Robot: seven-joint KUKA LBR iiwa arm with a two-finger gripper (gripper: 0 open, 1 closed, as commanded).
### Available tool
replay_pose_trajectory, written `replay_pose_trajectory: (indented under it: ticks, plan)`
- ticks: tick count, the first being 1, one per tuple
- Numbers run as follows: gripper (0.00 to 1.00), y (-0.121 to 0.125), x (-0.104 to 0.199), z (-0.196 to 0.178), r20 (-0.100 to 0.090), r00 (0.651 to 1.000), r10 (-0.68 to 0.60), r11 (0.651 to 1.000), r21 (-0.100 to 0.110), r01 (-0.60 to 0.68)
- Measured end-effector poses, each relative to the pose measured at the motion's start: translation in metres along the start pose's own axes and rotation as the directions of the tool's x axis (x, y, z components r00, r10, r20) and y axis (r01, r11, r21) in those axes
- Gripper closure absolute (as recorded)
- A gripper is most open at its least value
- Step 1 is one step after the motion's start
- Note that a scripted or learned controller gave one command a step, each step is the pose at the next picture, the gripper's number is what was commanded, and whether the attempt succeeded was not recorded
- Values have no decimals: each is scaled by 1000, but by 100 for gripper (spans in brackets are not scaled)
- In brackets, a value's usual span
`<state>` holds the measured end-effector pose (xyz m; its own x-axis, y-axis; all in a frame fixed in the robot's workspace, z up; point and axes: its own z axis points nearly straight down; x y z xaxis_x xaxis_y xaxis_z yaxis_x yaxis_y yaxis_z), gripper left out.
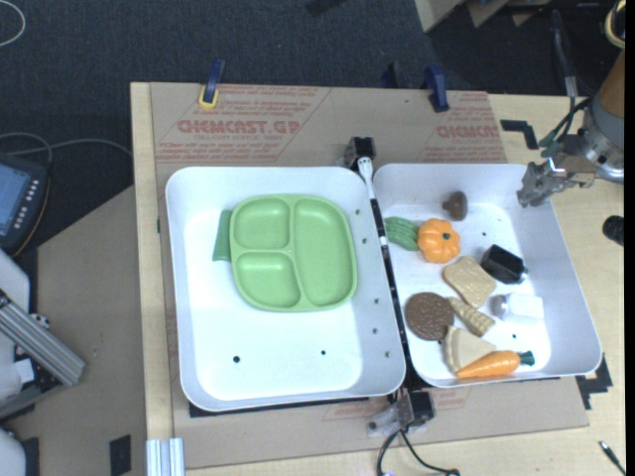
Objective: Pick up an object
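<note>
The right bin (556, 236) holds several small items: an orange pumpkin (438, 240), a green leafy piece (401, 232), a small brown lump (454, 204), a black block (502, 263), a tan cracker (468, 280), a round brown cookie (429, 315), a carrot (491, 365) and a white piece (523, 307). My gripper (536, 186) hangs over the bin's far right corner, right of the brown lump and above the black block. Nothing is seen held in it.
The left bin (198, 315) carries a green divided plate (293, 251) with a green piece tucked under its left edge. A black divider with clips runs between the bins. The bins rest on a cardboard sheet (298, 117) held by clamps at the back.
</note>
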<state>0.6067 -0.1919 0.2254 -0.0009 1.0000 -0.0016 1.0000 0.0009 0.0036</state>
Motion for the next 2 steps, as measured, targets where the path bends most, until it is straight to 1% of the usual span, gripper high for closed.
replay_pose_trajectory:
  ticks: [1, 2]
  plan:
    - [100, 7, 60, -2, -3, 1000, -5, 1000, 4, 5]
    - [100, -4, 113, 10, -4, 1000, -4, 1000, 7, 4]
